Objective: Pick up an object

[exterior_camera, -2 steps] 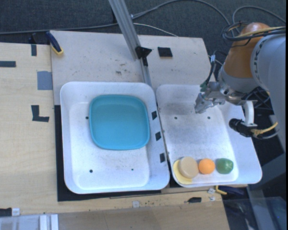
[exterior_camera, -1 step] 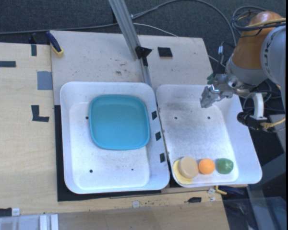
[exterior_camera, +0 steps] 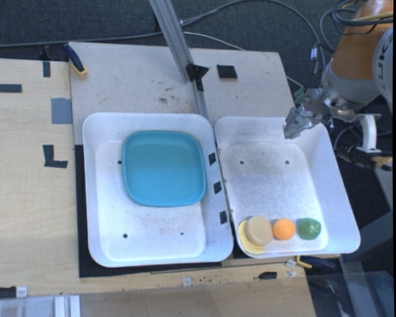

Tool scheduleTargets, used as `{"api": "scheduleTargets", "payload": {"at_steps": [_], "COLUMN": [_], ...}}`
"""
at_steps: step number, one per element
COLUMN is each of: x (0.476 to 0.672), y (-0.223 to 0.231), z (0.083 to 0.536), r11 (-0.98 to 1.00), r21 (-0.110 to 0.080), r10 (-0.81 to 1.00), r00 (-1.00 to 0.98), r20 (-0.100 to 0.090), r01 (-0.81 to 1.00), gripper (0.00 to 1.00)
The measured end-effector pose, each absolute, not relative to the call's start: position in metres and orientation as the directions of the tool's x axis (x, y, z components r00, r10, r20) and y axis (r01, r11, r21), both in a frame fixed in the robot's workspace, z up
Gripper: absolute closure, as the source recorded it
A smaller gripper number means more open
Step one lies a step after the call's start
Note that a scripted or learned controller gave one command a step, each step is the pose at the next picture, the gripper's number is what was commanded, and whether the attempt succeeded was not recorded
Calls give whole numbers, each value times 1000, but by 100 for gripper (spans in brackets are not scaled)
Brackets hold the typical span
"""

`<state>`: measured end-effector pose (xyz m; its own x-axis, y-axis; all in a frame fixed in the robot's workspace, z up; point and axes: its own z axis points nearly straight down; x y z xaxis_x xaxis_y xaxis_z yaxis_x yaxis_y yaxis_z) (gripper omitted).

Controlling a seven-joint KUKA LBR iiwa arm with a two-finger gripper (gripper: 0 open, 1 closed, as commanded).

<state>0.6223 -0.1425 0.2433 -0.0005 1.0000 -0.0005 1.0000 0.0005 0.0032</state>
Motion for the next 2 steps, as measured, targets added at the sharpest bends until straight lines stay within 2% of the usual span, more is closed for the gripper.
{"api": "scheduleTargets", "payload": {"at_steps": [2], "x": [609], "y": [-36], "z": [254], "r11": [4], "r21": [0], "r10": [1000], "r00": [-4], "r20": [1], "r01": [1000], "gripper": [100]}}
